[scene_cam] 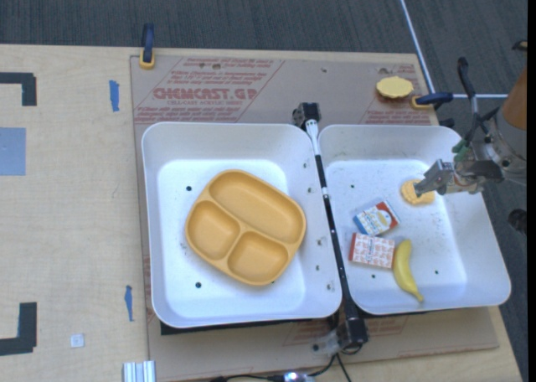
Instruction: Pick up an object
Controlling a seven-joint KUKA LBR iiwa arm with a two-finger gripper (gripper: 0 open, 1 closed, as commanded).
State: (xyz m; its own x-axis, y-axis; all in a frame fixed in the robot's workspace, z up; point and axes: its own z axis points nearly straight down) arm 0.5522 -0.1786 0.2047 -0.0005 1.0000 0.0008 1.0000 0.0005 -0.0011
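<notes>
At the bottom of the frame you had the near rims of the two white bins, with a black clamp (352, 332) at the seam between them. In the right bin (469, 288), lower centre right, a banana (406, 269) lay nearest you, running down toward the lower right. Just to its left sat a red and white packet (372, 250), touching or almost touching the banana's upper end. Just above that lay a blue and white carton (375, 219), tilted.

In the left bin (167, 229), at the frame's centre left, you saw a yellow divided plate (244, 227) with three compartments, lying flat and turned at a slant.

Higher up on the right, the gripper (437, 179) reached in from the right edge over the right bin's upper part. Its tip sat right at a small round yellow piece (416, 193); you could not tell whether the jaws were open, closed, or gripping it.

Farther up, beyond the bins, a yellow disc (394, 87) rested on the brown board (251, 91), near a blue clamp (431, 100). Another clamp (147, 43) stood at the board's upper left corner.
</notes>
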